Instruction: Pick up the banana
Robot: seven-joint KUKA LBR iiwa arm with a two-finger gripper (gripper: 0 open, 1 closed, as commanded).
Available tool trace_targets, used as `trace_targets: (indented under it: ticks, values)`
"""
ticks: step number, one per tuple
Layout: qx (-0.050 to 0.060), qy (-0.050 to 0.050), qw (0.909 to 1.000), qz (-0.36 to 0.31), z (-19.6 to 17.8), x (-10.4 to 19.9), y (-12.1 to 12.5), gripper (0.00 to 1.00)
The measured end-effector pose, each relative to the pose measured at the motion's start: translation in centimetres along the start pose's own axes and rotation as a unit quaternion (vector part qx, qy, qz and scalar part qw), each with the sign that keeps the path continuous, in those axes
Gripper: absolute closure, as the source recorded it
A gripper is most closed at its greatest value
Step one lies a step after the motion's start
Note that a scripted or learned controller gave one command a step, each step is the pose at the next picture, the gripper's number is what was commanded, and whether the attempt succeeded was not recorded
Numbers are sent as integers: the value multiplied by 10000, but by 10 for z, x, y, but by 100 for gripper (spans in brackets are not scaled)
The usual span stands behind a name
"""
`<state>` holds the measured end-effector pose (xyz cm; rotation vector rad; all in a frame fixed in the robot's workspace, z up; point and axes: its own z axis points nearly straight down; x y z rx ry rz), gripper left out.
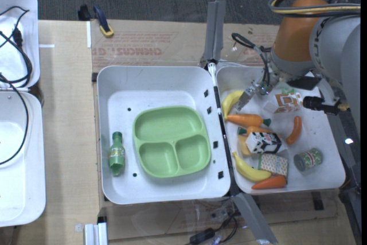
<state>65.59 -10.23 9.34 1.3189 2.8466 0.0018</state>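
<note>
Two bananas lie in the right bin (332, 178). One yellow banana (229, 102) curves along the bin's upper left wall. A second banana (246, 168) lies near the front, partly under a green packet (274, 163). My gripper (247, 96) hangs low over the bin's upper left part, just right of the upper banana and tilted toward it. Nothing shows as held in it. The grey arm with its orange band (298, 31) comes in from the upper right.
Around the bananas lie two carrots (246, 120) (269, 182), a cow-patterned carton (264, 140), a red sausage (294, 129), a small can (308, 159) and an orange-and-white box (287, 102). The left bin (109, 100) holds a green divided plate (171, 140) and a green bottle (117, 152).
</note>
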Motion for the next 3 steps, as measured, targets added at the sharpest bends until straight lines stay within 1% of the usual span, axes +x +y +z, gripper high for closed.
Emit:
trace_targets:
  ticks: [1, 2, 3]
  values:
    - [-1, 1, 9997, 263, 0, 3, 3, 0]
    - [2, -5, 9949, 1009, 0, -10, -10, 0]
    - [3, -7, 9965, 836, -1, -2, 3, 0]
